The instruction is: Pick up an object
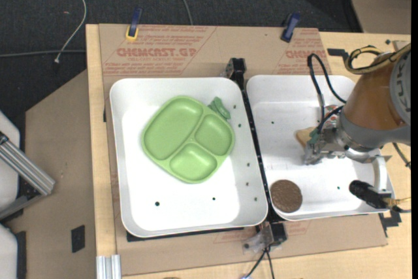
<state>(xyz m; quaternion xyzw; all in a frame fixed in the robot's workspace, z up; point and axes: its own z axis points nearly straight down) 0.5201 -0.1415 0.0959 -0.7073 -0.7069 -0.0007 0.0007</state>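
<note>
My gripper (313,155) is down in the right bin (287,98), near its middle, with the arm coming in from the right. A small tan object (303,136) lies just up and left of the gripper, touching or nearly touching it; the gripper hides part of it. A round brown disc (286,196) rests in the right bin's near left corner, apart from the gripper. In the left bin (130,193) lies a light green divided plate (188,138), with a small dark green piece (220,108) at its upper right rim.
A black divider (251,134) runs between the two bins. Blue clamps (135,21) (290,27) hold the cardboard sheet at the bench's far edge. Cables hang near the arm at the right.
</note>
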